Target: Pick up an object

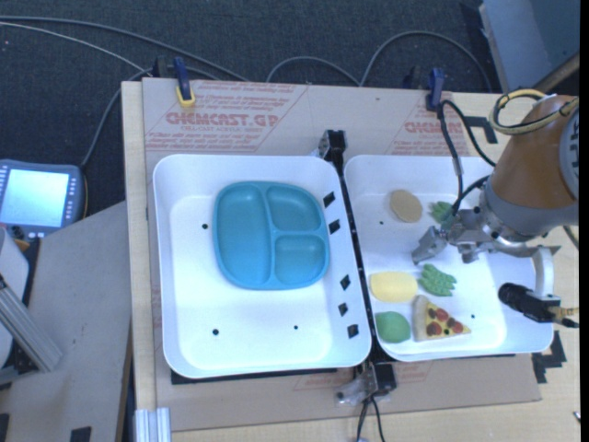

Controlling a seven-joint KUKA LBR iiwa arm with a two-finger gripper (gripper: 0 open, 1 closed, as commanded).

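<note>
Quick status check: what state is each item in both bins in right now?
Blue tray: flat, left bin.
Tan cookie: lying free.
Yellow piece: lying free.
Green leafy piece: lying free.
Green round piece: lying free.
Pizza slice: flat.
Gripper: over right bin.

Glossy white plastic bins (184, 330), a smooth matt blue plastic tray (271, 235), on bare brown cardboard (239, 109)

Arm (538, 168) bends in from right, end effector (433, 244) lowered.
</note>
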